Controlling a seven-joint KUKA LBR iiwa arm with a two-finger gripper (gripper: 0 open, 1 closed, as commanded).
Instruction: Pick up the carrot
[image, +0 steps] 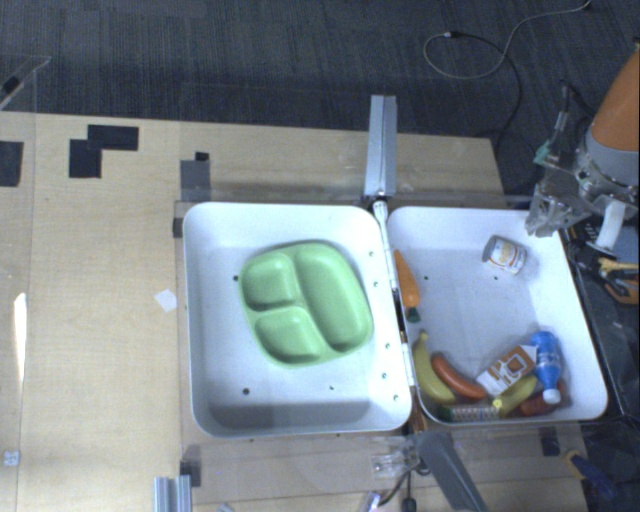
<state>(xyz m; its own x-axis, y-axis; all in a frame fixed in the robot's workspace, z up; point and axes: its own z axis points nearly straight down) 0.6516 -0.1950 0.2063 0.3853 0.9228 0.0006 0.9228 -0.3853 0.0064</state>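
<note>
While my claw (548, 212) hangs over the far right corner of the right bin (460, 300), the work is at its opening step: the approach, with nothing taken up. From this slanted look down I cannot tell how my claw is set, since the metal parts at my wrist blur together against the bin's rim. The carrot (405, 281) lies along the left wall of that same bin, hard against the divider that separates it from the left bin (210, 330), which holds a green sectioned plate (303, 302). It runs lengthwise, roughly parallel to the wall. That puts it well apart from my claw, across the whole width of the bin, and nearer to the camera. A small can (505, 254) sits on its side close to my claw, and the banana (430, 372) begins just past the carrot's near end. My next move, as I judge it, calls for a sweep leftward across the bin, then a turn of the wrist to straddle the carrot crosswise. With the wall so close, that will be tight.
</note>
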